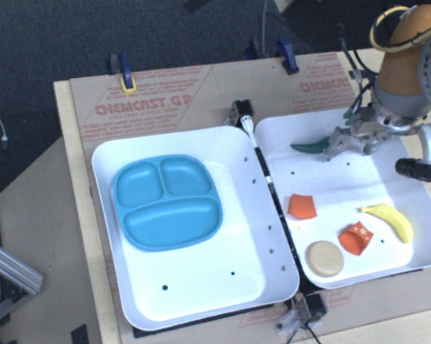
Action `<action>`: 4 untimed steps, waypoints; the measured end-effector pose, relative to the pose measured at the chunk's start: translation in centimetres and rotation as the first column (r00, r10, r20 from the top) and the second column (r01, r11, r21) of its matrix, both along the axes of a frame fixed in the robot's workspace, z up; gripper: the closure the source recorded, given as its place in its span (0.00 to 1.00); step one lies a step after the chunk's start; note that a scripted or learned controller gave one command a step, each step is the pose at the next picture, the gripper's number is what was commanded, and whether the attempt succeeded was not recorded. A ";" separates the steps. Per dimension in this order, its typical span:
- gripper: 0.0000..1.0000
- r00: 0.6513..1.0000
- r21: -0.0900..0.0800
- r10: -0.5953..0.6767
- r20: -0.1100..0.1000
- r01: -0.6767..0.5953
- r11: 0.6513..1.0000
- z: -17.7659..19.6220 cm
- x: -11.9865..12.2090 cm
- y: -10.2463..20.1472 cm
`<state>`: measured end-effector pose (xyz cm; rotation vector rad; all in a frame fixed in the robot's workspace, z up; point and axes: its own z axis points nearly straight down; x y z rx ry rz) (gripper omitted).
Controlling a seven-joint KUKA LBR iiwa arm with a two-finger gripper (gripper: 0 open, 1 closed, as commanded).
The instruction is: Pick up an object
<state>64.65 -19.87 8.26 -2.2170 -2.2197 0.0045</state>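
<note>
Dark blue carpet surrounds a bench topped with brown printed board, on which two shallow white bins sit side by side. Over the far part of the right bin, the gripper hangs low at the end of the grey arm, which enters from the right with its orange band showing. Whether the gripper is open or closed cannot be told, and nothing can be seen held in it. Just beside it, towards the bin's far left corner, lies a dark green, pointed object, lying flat on the bin floor. Nearer the middle of that bin, close to its left wall, sits an orange block. Along the near edge lie a round tan disc, a small red packet just beside it, and a yellow banana near the right wall. The left bin holds a blue divided plate in its far half.
</note>
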 end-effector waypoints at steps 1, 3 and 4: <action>1.00 1.000 -0.002 0.001 0.006 -0.001 1.000 1.4 0.2 0.0; 1.00 1.000 -0.004 -0.001 0.010 0.001 1.000 13.5 0.1 -0.1; 1.00 1.000 -0.004 0.000 0.012 0.000 1.000 18.8 0.2 -0.1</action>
